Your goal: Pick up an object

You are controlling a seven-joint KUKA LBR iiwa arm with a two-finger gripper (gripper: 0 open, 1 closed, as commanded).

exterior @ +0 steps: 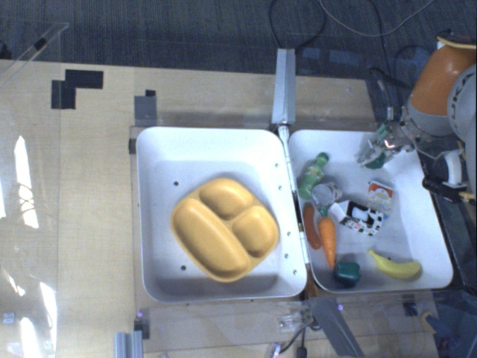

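hovering at the right bin's (440, 263) far corner, gripper (380, 146), grip state impossible to tell; best descend squarely over 1 isolated item, e.g. the banana (396, 266).

Grey arm (463, 103); orange band (440, 77)

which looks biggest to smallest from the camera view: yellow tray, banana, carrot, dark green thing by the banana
1. yellow tray, by far the largest, in the left bin.
2. banana and carrot, in the right bin: similar in length, too close to rank.
3. dark green thing, the smallest.
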